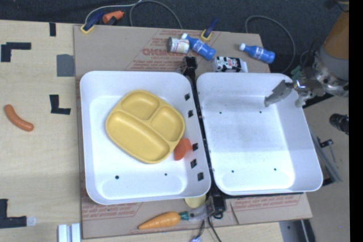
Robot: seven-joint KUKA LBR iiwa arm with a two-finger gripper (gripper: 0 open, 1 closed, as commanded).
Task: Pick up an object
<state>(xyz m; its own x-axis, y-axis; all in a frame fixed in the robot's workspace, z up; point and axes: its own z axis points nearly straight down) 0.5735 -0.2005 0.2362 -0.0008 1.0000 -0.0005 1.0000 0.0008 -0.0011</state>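
A cardboard-covered bench [113, 42] bears two white bins side by side. The left bin [96, 178] holds a yellow divided plate [144, 124] with a small orange-red object [182, 149] touching its near right edge. The gripper [289, 93] hangs over the far right corner of the right bin [300, 178], its fingers spread apart with nothing between them, well apart from the plate and the orange-red object.

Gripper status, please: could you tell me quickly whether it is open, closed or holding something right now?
Gripper: jaws open, holding nothing, above the upper right corner of the right bin.
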